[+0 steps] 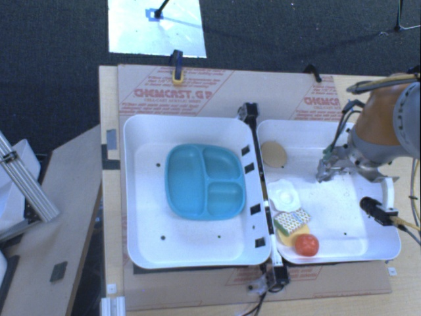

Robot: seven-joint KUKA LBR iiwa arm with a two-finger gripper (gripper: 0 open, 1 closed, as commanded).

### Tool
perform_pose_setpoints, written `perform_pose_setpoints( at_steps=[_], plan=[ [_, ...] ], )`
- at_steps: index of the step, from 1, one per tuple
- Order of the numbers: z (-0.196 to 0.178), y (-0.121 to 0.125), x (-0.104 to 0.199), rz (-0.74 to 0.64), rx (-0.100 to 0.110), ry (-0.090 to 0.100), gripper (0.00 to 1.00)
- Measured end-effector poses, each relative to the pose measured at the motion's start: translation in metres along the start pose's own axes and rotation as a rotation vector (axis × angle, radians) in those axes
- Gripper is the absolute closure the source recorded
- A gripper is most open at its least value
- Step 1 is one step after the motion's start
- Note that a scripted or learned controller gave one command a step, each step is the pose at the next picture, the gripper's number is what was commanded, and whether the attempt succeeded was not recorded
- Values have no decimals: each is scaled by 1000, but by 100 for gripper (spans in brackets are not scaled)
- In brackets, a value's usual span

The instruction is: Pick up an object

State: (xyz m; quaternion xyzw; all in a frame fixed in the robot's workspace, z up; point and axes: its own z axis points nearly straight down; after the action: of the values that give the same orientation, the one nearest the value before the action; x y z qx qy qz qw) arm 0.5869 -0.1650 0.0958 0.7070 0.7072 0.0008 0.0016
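On the tabletop (217, 87) the left bin (141, 176) holds a blue divided plate (204, 181). The right bin (378, 236) holds the graspable things, clustered at its left side: a tan disc (273, 154) farthest, a white piece (285, 195) nearer, then a checkered block (292, 220) and a red ball (306, 244) nearest. The gripper (327, 170) hangs in this bin's far middle, so all lie left of the jaws, the disc and white piece closest. Whether the jaws are spread or pressed together is too small to make out; the arm's bulk hides the wrist.
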Motion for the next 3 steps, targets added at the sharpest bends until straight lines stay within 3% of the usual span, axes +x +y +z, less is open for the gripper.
perform_pose_setpoints(
  at_steps=[3],
  plan=[
    [-168, 9, 3, -5, -4, -1, 100]
  ],
)
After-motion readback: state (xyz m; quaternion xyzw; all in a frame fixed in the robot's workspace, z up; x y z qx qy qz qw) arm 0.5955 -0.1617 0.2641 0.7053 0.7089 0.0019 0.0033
